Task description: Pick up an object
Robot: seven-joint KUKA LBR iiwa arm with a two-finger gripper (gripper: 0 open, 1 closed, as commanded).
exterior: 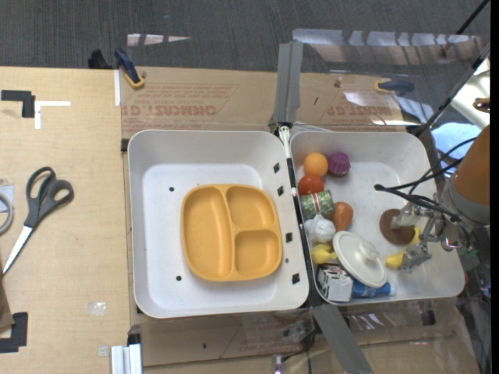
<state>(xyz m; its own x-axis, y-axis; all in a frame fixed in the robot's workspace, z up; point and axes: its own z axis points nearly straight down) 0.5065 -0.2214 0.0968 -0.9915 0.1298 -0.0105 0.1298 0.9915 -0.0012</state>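
Observation:
The right bin [366, 148] holds a jumble of small objects. An orange ball [316, 164], a purple ball [338, 162] and a red tomato [310, 184] lie at its back left. Below them are a green can [317, 204], a white garlic-like piece [319, 229] and a white lid [359, 259]. A brown disc [392, 225] and a small yellow piece [395, 261] lie further right. My gripper [415, 240] is low in the bin's right part, right beside the brown disc and above the yellow piece. Cables partly hide it.
The left bin [148, 209] carries a yellow divided plate [231, 231]. A blue item [370, 290] and a black-and-white box [335, 281] lie at the right bin's front. Scissors [39, 201] rest on the bench at the far left. The arm's orange band [475, 170] rises over the right bin's right wall.

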